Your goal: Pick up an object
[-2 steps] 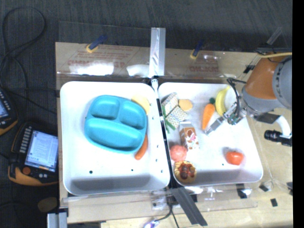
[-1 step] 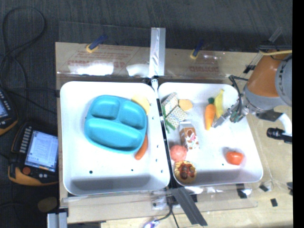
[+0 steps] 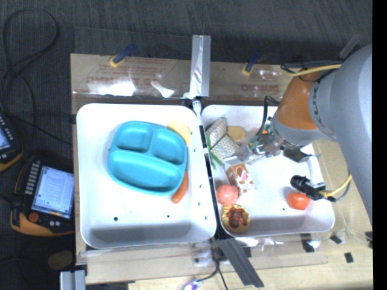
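Nearest the lens, a muffin-like pastry [image 3: 236,218] sits at the right bin's [image 3: 272,225] front rim, a pink ball [image 3: 227,194] just behind it and a small printed carton [image 3: 241,177] beyond that. Above the bin's rear half, the claw [image 3: 257,148] hangs near a patterned packet [image 3: 221,144] (finger state cannot be determined). Across the divider, the left bin [image 3: 97,222] holds a blue divided tray [image 3: 148,156] with an orange carrot [image 3: 180,190] touching its edge.

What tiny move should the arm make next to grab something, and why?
Probably lower the end effector straight down: it hovers in the right bin over the toys near the patterned packet, with nothing seen between its fingers.
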Tool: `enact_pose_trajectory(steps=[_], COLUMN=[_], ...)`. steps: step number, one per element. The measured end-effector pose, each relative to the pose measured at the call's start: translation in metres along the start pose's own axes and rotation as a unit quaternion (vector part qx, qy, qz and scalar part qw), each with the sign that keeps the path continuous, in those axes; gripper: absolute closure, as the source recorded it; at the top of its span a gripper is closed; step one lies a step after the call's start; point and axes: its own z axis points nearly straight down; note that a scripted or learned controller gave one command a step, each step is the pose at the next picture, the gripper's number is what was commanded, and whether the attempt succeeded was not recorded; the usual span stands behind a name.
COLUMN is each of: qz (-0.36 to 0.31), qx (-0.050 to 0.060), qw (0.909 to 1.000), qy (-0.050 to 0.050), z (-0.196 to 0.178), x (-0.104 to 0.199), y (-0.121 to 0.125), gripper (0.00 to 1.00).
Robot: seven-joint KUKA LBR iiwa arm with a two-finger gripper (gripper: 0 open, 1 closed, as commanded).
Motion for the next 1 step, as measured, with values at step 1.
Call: enact_pose_trajectory(steps=[1], qz=[-0.048], qx=[0.008], qw=[0.9988], qy=[0.002], z=[-0.0919], x=[0.0399], y=[0.0092], gripper=[1.0])
